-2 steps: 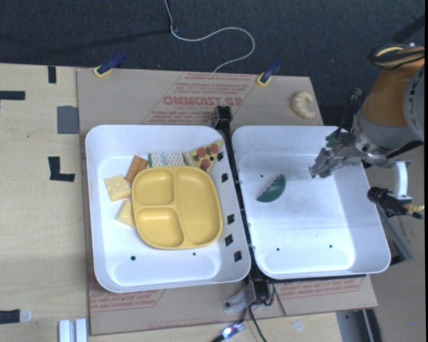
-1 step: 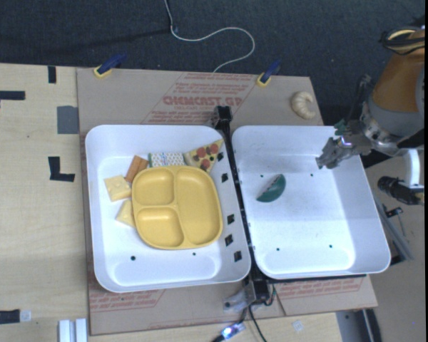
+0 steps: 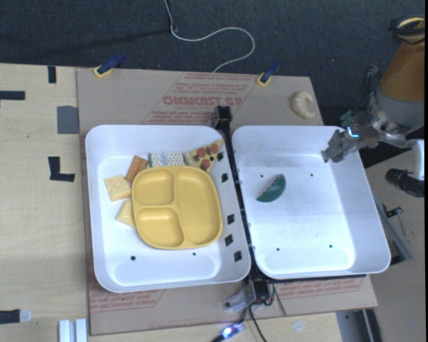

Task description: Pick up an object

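**Gripper at the right bin's far corner, teal piece alone on the floor**

Gripper (image 3: 335, 149) hangs over the upper right rim of the right bin (image 3: 307, 262), at the end of the grey arm (image 3: 403, 84) that comes in from the right with its orange band above the wrist. How its jaws stand cannot be told: the tip is a small dark shape against the rim, and nothing can be made out between them. It is well apart from everything that lies in the bins.

Two shallow white bins sit side by side on a cardboard sheet (image 3: 200, 98) on the bench. The right bin holds one thing, a small teal half-round object (image 3: 272, 188), lying on the floor left of centre, nearer the dividing edge than the gripper.

The left bin (image 3: 157, 280) holds more. One yellow divided plate (image 3: 177, 206) with three compartments lies in the middle of it. Around the plate's upper left edge lie flat pieces: two pale yellow cracker-like squares (image 3: 118, 187), one beside the plate and one partly under its left side, one orange-brown strip (image 3: 136, 167), one pale patterned card (image 3: 165, 159) and one pizza-like wedge (image 3: 206, 154) touching the plate's upper rim. Some of these overlap, so the count is uncertain.

Outside the bins, one beige lump (image 3: 304, 104) rests on the cardboard beyond the right bin's far edge. Two clamps hold the cardboard's far edge, one yellow and blue (image 3: 109, 65) on the left, one (image 3: 269, 72) on the right. One white cable (image 3: 214, 38) loops across the dark floor beyond.
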